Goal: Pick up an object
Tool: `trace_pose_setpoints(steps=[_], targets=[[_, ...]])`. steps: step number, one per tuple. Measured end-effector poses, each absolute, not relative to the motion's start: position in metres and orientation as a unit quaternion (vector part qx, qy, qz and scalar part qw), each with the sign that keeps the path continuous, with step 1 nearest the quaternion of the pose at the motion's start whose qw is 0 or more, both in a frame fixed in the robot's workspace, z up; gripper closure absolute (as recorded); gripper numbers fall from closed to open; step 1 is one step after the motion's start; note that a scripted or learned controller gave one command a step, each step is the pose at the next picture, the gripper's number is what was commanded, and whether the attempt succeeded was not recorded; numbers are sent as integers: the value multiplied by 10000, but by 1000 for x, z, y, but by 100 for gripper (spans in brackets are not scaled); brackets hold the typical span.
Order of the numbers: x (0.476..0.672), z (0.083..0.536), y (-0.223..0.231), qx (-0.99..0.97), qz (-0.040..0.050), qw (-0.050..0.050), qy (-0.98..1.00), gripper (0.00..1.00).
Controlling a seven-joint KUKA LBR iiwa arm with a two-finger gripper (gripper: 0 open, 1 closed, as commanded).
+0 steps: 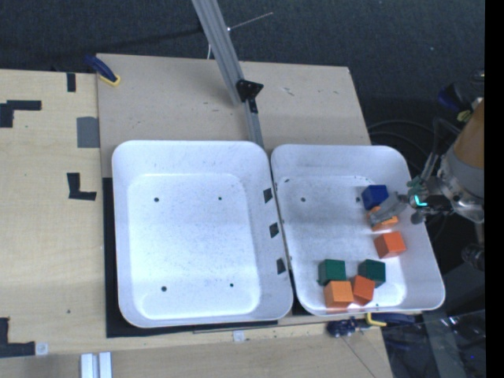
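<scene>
The gripper (415, 203) sits at the right bin's (315, 160) edge, grip state unclear, beside a blue block (375, 194) showing no clear long axis.

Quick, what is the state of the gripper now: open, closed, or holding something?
Gripper: cannot be told; it sits at the right bin's right edge, beside the blue block.

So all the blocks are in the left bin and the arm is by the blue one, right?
Not quite. The camera view shows the blocks in the right bin, not the left. The rest holds: the gripper is by the blue block.
</scene>
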State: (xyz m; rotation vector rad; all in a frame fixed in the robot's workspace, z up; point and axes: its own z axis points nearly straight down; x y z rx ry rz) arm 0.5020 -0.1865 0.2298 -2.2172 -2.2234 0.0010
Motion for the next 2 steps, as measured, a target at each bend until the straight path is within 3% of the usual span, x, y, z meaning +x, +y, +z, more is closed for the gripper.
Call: trace_pose_setpoints(steps=[2], targets=[[500,125,-175,-7065,23,37,-7077,0]])
